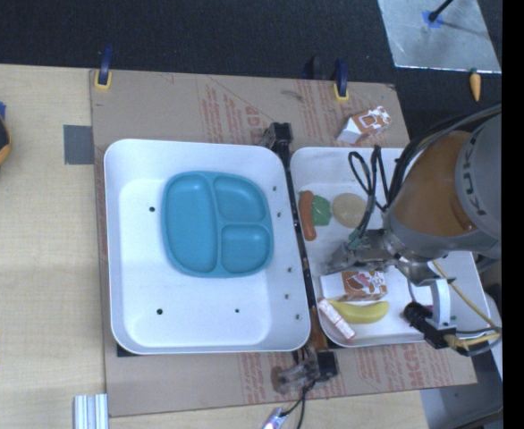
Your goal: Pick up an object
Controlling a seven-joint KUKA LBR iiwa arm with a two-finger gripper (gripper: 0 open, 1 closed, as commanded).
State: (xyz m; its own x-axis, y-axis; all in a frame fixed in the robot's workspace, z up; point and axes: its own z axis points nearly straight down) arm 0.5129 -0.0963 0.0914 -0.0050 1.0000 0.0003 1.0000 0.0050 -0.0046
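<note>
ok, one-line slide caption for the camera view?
KUKA arm reaches into the right bin over small food items; blue divided plate sits in the left bin.

My arm (441, 195) is reaching in over the right bin (326, 164), and my pincer (362, 256) is hanging low above a small white-and-brown packet (364, 283). A banana (366, 312) is lying just below the packet, with a wrapped bar (335, 320) touching its left end. A sausage (308, 214) and a pale round piece (348, 208) are sitting near the bin's upper left. A blue divided plate (215, 222) is resting in the left bin (123, 239). Another packet (366, 125) is lying on the worktop (29, 239) beyond the bins
</note>
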